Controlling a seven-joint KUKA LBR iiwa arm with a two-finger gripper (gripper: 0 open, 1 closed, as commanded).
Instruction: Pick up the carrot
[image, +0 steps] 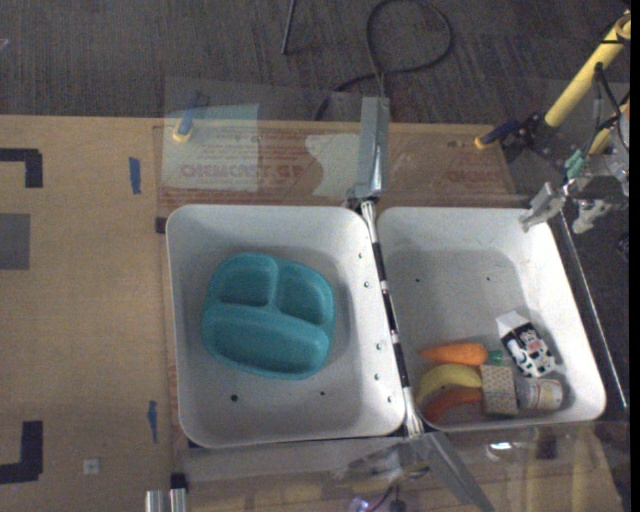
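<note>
Carrot: since it lies on its side on the floor of the right bin, the carrot points its thin end left and its green stub right, with nothing on top of it, so a reach from above looks open.
Neighbours: just below it the banana curves almost against it, and below that an orange-red piece lies along the front wall; the three crowd together, probably because they were dropped loosely into that corner.
Other clutter: a tan block stands just right of the banana, a black-and-white carton lies tilted to the right of the carrot, and a pale cup rests on its side by the front right corner.
Risk: by my judgement the banana sits close enough that a finger coming down on that side could nudge it or catch both.
Left bin: the left bin holds a teal tray, well apart from the carrot and of no concern to the pick.
Gripper: the gripper hangs by the far right corner of the right bin, well away from the carrot, with nothing in it; how far it is open I cannot tell.
Counter: both bins sit side by side on the counter.
Progress: the pick is not yet begun.
</note>
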